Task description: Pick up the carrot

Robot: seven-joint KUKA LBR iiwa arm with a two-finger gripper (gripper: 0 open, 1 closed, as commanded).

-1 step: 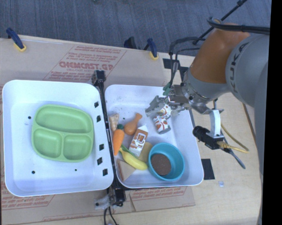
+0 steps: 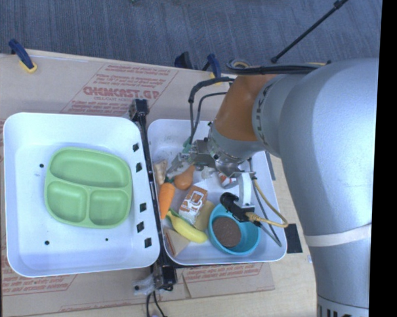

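— Camera view, from up over the bench: where's the carrot (image 2: 165,199) sitting?

— In the right bin (image 2: 273,246), hard against its left wall, next to the black divider strip between the two bins. It lies lengthwise, running from the far side towards the near side of the bench, almost straight up and down in the picture. The thick end looks to be the far one and it narrows towards the near end, but I wouldn't swear to that.

— What's around it?

— A yellow banana (image 2: 187,229) just off its near end, angled away to the right. A small carton (image 2: 193,203) right beside it, and a rounded orange-brown thing (image 2: 183,180) by its far end. Further right there's a blue bowl (image 2: 234,233) with something dark brown in it.

— And the claw?

— The gripper (image 2: 197,158) is down inside the right bin, at the far end of that heap, near the orange-brown thing and just beyond the carrot's far end. The arm's big grey body and orange band crowd over it. Whether it's spread or closed, I cannot tell; it's a tangle of metal and clutter. Nothing visibly gripped.

— The other bin?

— The left bin (image 2: 17,179) has a green divided plate (image 2: 89,186) lying flat.
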